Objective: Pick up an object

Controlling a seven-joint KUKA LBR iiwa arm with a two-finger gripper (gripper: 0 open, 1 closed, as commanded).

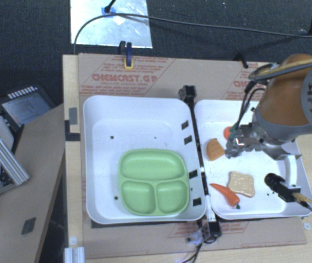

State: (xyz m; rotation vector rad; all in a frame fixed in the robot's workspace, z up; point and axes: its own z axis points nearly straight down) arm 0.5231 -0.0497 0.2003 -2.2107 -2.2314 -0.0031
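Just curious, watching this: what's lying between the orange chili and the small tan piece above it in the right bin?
In the camera view, only bare white bin floor lies between the chili and the tan piece; the toast sits off to the right.

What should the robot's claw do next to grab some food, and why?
Probably sink straight down. The claw hangs in the right bin beside the orange nugget and a small red piece, with nothing seen in its grip.

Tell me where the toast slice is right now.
The toast lies in the right bin, near its front edge, just right of the chili and below the gripper.
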